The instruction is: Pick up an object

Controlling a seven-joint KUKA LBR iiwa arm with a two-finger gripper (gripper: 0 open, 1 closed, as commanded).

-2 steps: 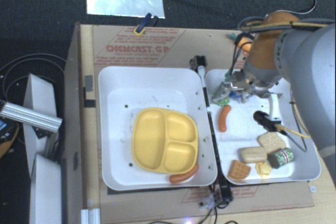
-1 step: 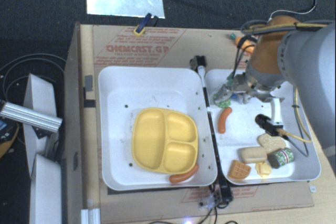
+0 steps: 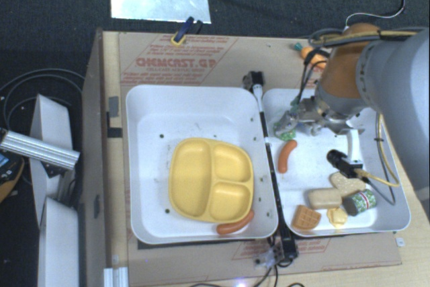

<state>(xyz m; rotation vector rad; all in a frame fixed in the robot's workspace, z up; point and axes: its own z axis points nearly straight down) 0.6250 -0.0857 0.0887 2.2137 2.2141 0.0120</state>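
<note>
showing the pick before any grasp is made. my gripper (image 3: pixel 290 124) sits low over the far left part of the right bin (image 3: pixel 312 168), close to the wall that divides it from the left bin (image 3: pixel 144 165). nothing is visible in it, and whether it is released or clenched i cannot tell from this angle. i judge the task as not yet done: no object is lifted and every item lies on a bin floor. the grasp, the lift and the clearing of the bin rim are all left to do.

the likeliest target, in my judgement, is the orange sausage (image 3: pixel 287 154). it lies just near of my gripper, beside the dividing wall. it is a short, smooth, rounded cylinder, slightly curved, with its long axis running far to near. it lies alone, well apart from the cluster in the near right part of the same bin: a bread piece (image 3: pixel 324 198), a waffle (image 3: pixel 306 217) and a small can (image 3: pixel 361 201). a second sausage (image 3: pixel 235 225) rests in the left bin against the near edge of the yellow divided plate (image 3: pixel 201 175).
</note>
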